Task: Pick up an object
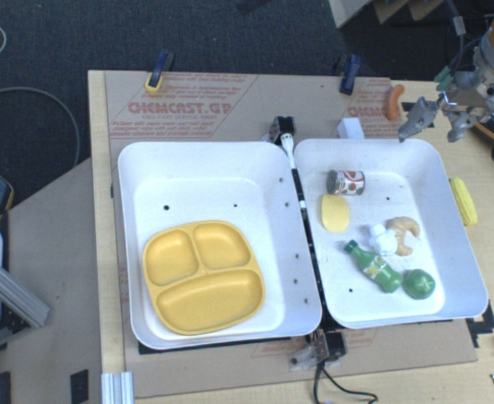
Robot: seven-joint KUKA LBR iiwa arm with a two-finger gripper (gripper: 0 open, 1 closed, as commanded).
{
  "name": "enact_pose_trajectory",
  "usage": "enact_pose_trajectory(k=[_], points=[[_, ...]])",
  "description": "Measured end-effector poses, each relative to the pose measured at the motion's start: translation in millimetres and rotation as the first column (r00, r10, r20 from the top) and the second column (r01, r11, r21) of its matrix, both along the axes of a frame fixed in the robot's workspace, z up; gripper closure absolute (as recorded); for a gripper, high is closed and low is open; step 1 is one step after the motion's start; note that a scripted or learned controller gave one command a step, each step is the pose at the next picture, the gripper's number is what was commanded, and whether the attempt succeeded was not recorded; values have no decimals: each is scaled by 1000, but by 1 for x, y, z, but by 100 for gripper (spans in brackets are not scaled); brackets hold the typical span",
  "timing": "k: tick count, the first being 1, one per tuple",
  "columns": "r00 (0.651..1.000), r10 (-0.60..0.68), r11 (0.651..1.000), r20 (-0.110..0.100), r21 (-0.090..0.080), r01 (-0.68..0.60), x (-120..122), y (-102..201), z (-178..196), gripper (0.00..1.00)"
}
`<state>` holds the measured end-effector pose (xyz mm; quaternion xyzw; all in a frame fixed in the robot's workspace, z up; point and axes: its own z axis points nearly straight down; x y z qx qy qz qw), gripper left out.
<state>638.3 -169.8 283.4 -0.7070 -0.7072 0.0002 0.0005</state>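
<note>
Your pickable objects lie in the right bin (448, 183): a small can (347, 183), a yellow piece (335, 214), a croissant (405, 230) and a green bottle (373, 266). The gripper (436, 118) hangs spread and holding nothing over the bin's far right corner, well apart from them.

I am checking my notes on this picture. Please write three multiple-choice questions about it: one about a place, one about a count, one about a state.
1. Where is the yellow tray?
A. left bin
B. right bin
C. on the cardboard

2. How many compartments has the tray?
A. two
B. three
C. five

3. How is the small can in the right bin?
A. upright
B. on its side
C. between the gripper's fingers

Answers: 1 A, it rests in the left bin. 2 B, two small above one long. 3 B, it lies flat, far from the gripper.
</note>
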Motion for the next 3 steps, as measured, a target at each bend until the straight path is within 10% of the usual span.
enact_pose_trajectory(k=[1, 3], points=[[1000, 5, 1000, 20, -4, -5, -34, 39, 171, 0], [1000, 7, 1000, -8, 1, -7, -143, 220, 68, 0]])
